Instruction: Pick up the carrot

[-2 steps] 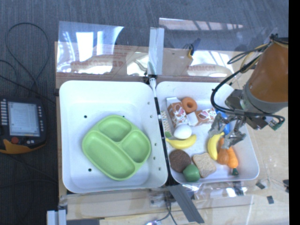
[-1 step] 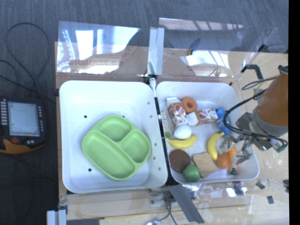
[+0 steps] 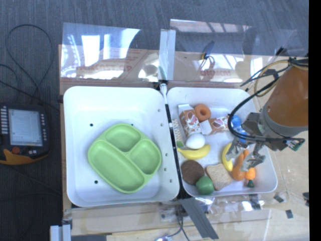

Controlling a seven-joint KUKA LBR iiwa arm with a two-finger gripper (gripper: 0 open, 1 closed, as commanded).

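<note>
the carrot (image 3: 239,166) lies in the right bin (image 3: 268,185), at its right side, just beside a small banana (image 3: 228,156) and an orange piece (image 3: 249,173). the gripper (image 3: 248,154) hangs right over it, apparently placed for a grasp; whether it is clenched or released i cannot tell. the green plate (image 3: 125,157) sits in the left bin (image 3: 80,109), well apart.

A robotics lab, by the look of it: grey carpet floor (image 3: 30,4), teach pendant (image 3: 22,133) with trailing black cable (image 3: 15,59) lying there, clear plastic guards (image 3: 100,49) behind two white bins (image 3: 75,104), loose wiring (image 3: 261,79) on the arm (image 3: 291,99).
</note>
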